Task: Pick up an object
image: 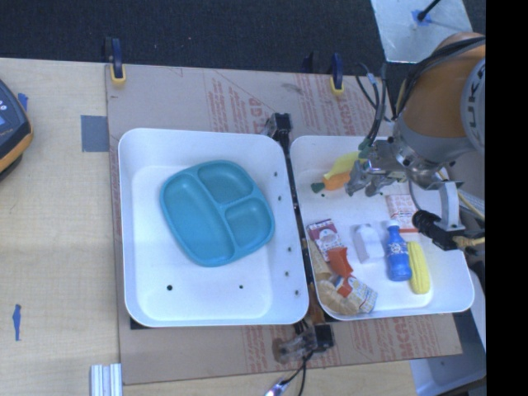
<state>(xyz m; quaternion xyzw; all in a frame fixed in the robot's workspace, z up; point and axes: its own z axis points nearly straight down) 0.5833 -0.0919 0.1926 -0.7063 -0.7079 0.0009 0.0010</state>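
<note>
Gripper (369, 178) beside carrot (332, 180), seemingly lying left-right.

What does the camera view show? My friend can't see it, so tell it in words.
A robot arm's gripper hangs over the right white bin, beside a yellow and orange toy and above a blue bottle and yellow corn. The left bin holds a blue divided plate.

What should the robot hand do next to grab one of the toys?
Probably drop a little lower onto the orange and yellow toy. The gripper sits just right of it, at the top of the right bin, and nothing is seen held yet. That toy is the nearest one; the blue bottle and yellow corn lie farther toward the bin's front.
</note>
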